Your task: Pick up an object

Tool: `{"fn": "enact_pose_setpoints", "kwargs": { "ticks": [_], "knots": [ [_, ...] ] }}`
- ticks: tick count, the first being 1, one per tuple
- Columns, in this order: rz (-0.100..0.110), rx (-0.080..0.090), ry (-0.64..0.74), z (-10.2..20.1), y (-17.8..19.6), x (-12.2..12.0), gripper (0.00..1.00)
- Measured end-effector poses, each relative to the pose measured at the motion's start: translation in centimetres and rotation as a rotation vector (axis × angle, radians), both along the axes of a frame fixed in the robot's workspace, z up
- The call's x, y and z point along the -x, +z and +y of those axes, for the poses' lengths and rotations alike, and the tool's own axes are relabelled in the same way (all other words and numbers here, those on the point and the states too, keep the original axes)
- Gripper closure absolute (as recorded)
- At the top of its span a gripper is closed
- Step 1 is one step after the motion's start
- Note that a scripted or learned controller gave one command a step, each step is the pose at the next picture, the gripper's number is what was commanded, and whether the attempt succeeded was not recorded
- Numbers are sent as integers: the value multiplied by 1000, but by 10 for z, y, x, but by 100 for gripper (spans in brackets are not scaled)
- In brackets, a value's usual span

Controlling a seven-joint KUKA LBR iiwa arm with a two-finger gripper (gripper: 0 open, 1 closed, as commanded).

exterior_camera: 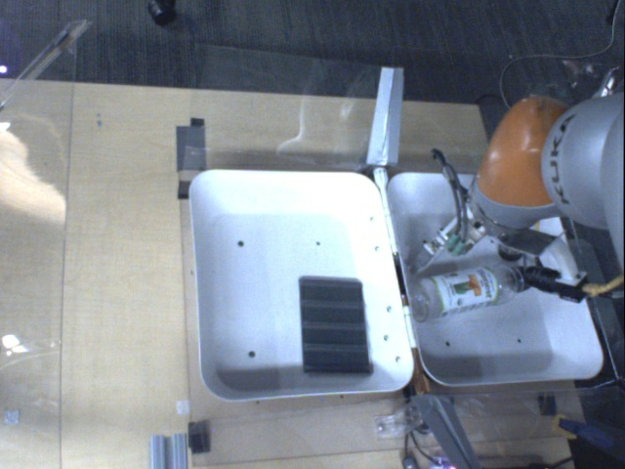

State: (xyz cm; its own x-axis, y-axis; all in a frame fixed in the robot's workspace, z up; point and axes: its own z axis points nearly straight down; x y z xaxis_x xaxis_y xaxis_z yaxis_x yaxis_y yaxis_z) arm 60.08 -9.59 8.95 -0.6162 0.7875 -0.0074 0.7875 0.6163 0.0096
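A clear plastic bottle (467, 290) with a white and green label lies on its side in the right bin (508, 355), its base toward the bin's left wall. My gripper (445, 245) is low in that bin, just behind the bottle's left half and very close to it. The grey wrist and orange band (520, 154) hang over the bin's far right part. A black ribbed rectangular block (335, 325) lies flat in the left bin (244, 262), near its front right corner.
A raised divider (398, 262) separates the two bins. A metal post (386, 115) stands behind them. Cables (562, 286) trail from the wrist across the right bin's right side. Wooden bench surface (98, 262) stretches to the left.
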Motion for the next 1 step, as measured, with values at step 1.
{"fn": "enact_pose_setpoints", "kwargs": {
  "ticks": [1],
  "knots": [
    [0,0,0,0,0,0,0]
  ]
}}
